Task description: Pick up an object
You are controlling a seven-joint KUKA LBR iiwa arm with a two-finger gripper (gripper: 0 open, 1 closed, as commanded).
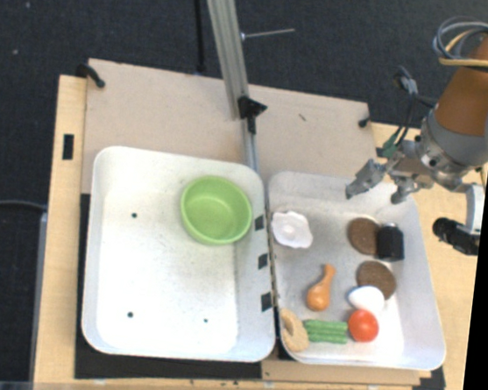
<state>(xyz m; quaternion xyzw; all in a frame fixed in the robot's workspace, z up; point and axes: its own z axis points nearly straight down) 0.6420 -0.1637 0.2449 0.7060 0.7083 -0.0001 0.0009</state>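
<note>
Gripper [378, 185] hangs over the right bin's [423, 282] back edge, fingers apart, nothing btwn them (prob. staged for descent). Nearest candidates: brown disc [363, 235] w/ black block [390, 243] just below it.

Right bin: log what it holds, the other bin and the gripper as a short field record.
right bin: white cup, orange gourd, tomato, green pod, black block, two brown discs
left bin: green bowl
gripper: above right bin's far edge, fingers apart, holding nothing
</note>
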